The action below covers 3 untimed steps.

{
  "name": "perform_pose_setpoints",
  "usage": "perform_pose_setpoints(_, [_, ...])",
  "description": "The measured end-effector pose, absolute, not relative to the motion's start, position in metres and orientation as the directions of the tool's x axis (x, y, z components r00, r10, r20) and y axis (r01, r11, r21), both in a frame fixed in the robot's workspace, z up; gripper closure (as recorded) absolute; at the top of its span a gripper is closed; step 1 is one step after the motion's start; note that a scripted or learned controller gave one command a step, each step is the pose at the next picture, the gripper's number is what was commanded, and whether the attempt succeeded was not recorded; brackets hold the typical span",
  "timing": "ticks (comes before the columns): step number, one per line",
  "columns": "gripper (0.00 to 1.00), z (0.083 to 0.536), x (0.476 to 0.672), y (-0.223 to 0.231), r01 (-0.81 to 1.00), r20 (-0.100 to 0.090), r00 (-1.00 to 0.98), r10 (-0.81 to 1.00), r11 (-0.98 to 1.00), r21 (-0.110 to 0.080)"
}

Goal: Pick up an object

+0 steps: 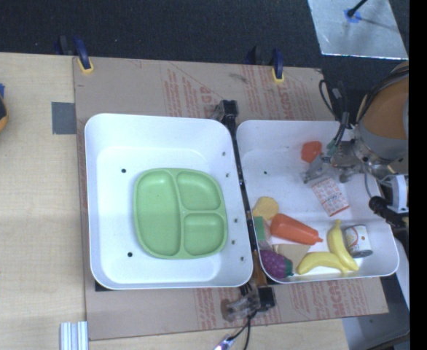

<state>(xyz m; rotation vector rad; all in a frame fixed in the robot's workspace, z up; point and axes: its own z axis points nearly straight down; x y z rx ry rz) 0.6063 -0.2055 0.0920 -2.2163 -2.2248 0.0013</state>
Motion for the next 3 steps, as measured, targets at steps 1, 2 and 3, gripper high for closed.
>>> perform_pose_setpoints(1, [0.00,0.093,0.657,-0.183,1.000,0.001,-0.005,1.000,0.005,-0.001])
perform_pose_setpoints(2, [0.00,0.209,0.657,-0.212,1.000,-0.001,-0.004,1.000,0.004,0.001])
perform_pose_setpoints(3, [0.00,0.092,0.655,-0.211,1.000,0.001,-0.006,1.000,0.006,-0.007])
